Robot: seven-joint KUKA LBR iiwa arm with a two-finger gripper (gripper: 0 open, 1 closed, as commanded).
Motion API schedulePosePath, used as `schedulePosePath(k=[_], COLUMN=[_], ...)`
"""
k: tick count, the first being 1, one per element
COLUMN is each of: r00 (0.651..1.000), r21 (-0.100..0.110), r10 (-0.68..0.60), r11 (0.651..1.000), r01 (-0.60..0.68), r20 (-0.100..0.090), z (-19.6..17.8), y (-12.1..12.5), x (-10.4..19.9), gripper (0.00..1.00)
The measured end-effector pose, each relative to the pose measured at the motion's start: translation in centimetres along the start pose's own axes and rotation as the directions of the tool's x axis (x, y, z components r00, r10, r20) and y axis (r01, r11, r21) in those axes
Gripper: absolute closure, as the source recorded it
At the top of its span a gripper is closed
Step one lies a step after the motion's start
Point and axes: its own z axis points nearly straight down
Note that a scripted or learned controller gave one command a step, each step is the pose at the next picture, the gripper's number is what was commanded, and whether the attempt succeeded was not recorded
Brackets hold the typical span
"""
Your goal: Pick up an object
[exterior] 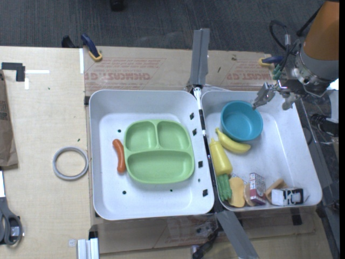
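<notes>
The two-finger gripper [265, 97] hangs empty with its jaws apart over the round blue plastic bowl [242, 121] in the right white bin [302, 144], apparently mid-approach; next it must descend and close.

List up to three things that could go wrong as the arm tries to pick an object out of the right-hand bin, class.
1. The gripper hangs by the blue bowl's rim; closing on that curved edge may slip.
2. The banana touches the bowl, so lifting the bowl could drag it.
3. The items along the bin's near wall, such as the yellow bottle, lie packed together; fingers may nudge neighbours.
</notes>
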Motion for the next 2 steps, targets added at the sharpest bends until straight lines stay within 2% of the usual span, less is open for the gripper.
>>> schedulePosePath(k=[1,2], r00=[0.965,0.978], r21=[-0.001,0.000], r10=[-0.262,-0.209], r11=[0.965,0.978], r01=[0.262,0.209], r20=[0.000,0.000], z=[-0.4,7.2], y=[-1.4,-5.2], x=[0.8,3.4], gripper=[0.00,0.00])
